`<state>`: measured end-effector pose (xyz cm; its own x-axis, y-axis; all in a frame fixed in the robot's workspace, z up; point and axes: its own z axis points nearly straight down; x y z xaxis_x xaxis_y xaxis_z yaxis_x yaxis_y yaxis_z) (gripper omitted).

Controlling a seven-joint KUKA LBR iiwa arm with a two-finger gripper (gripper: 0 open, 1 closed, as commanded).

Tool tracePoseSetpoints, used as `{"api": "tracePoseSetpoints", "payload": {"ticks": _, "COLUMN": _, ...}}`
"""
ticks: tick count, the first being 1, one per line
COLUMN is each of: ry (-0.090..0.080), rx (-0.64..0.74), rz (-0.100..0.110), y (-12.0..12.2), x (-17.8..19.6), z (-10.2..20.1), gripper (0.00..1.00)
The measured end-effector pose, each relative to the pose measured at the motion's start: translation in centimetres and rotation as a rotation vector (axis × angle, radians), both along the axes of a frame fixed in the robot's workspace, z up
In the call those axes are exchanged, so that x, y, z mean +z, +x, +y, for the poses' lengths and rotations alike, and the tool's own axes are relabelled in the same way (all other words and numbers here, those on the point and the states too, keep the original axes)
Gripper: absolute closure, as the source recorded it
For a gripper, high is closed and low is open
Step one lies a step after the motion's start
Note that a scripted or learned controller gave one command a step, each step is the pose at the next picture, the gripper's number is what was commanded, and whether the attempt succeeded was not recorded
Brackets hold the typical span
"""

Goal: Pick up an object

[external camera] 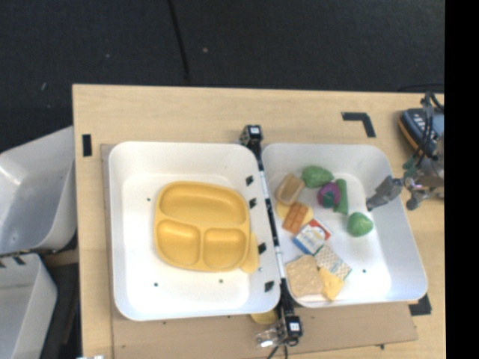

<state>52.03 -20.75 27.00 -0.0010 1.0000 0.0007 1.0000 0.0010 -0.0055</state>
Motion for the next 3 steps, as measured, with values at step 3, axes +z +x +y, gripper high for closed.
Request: {"api": "tracePoseSetpoints", "payload": {"ticks": 3, "ry": -0.008, "rx": 0.005, "rz": -0.015, "y": 9.9, "x": 28.3, "z": -2.1, "gripper": 0.00}}
